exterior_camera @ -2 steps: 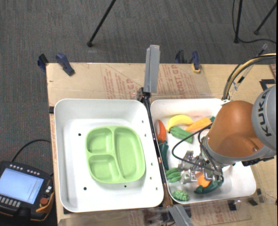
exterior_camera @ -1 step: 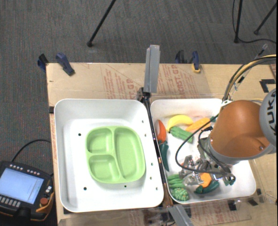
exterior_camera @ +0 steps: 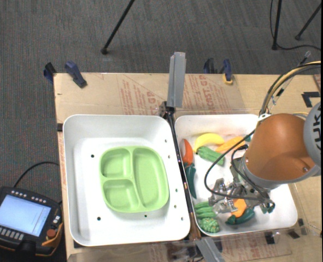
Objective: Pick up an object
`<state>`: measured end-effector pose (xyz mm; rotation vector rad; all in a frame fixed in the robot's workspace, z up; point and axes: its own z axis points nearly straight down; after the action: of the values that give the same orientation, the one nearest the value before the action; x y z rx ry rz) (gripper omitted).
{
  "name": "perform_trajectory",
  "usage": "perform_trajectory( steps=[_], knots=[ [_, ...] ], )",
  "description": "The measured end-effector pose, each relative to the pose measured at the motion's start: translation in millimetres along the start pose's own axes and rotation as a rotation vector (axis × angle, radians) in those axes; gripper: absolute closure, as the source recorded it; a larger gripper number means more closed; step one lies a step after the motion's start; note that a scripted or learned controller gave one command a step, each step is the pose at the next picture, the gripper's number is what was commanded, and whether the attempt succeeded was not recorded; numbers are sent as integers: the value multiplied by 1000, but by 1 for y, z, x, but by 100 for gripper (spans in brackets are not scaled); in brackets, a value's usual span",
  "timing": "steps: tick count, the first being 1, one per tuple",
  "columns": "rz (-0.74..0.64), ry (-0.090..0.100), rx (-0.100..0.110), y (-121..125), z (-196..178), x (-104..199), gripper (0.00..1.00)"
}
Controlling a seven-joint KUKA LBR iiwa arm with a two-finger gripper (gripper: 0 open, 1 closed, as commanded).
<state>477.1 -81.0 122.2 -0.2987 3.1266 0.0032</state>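
Two shallow white plastic bins sit side by side on the brown cardboard-covered tabletop (exterior_camera: 123, 94). The left white bin (exterior_camera: 79, 141) holds a light green three-compartment plastic plate (exterior_camera: 134, 179), roughly centred. The right white bin (exterior_camera: 284, 214) holds the toy food. My grey arm with the orange band (exterior_camera: 276, 149) comes in from the right and hangs over that right bin's near half. My jaws (exterior_camera: 230, 194) are low among the items at the near side; cannot tell if they're open, closed or on anything, the metal hardware blurs together. Yellow plastic banana (exterior_camera: 209, 140) lies at the far side, with an orange-yellow curved piece (exterior_camera: 230, 144) just beside it. Red-orange pepper-like piece (exterior_camera: 187, 153) sits against the left wall. Green ridged piece (exterior_camera: 206, 210) is near the front left corner. Orange-and-green carrot-like piece (exterior_camera: 241, 215) lies just under my jaws.
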Motion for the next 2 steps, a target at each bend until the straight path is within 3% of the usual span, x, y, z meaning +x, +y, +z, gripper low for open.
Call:
perform_trajectory(
  steps=[1,2],
  knots=[
    [-287,-1,0,19,-65,-32,100],
    [-775,-5,9,-9,28,-25,100]
  ],
)
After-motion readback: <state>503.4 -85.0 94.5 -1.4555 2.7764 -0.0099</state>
